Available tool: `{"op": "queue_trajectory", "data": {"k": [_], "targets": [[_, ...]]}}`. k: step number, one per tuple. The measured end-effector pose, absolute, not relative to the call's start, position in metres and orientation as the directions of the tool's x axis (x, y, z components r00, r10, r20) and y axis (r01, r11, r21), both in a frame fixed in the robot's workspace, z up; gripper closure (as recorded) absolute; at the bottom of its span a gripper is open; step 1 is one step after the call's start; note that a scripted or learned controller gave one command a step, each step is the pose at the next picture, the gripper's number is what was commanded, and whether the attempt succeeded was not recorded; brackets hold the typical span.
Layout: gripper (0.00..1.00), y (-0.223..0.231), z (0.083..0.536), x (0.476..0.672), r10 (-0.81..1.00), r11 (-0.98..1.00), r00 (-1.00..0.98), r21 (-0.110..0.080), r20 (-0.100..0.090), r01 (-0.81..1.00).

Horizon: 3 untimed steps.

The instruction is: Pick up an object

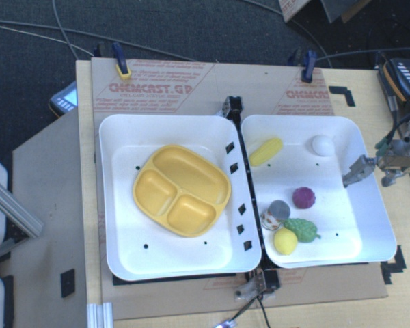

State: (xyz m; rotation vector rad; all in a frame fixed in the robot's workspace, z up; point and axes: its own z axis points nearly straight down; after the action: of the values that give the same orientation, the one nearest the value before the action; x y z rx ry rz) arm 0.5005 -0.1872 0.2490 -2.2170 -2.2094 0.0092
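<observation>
The purple ball [303, 197] looks light, smooth and round, likely to slip; grip across its middle. Whether the jaws [359, 170] are parted, I cannot tell

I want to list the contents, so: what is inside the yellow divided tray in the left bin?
The three compartments of the yellow tray hold nothing visible. It lies in the left bin; the bin floor under the tray is covered.

Yellow tray [182, 198] in left bin [116, 183]; right bin [369, 217] holds small toys; gripper [361, 170] over its right wall.
</observation>
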Motion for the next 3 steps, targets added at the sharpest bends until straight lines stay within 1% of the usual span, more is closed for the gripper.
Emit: {"op": "queue_trajectory", "data": {"k": [1,2,3], "targets": [[0.00,-0.187,0.255,0.503,1.000,0.000,0.000,-0.001,0.001,1.000],[0.00,-0.182,0.211,0.507,1.000,0.000,0.000,-0.005,0.003,1.000],[0.00,-0.186,0.150,0.500,1.000,-0.001,0.001,-0.007,0.004,1.000]]}}
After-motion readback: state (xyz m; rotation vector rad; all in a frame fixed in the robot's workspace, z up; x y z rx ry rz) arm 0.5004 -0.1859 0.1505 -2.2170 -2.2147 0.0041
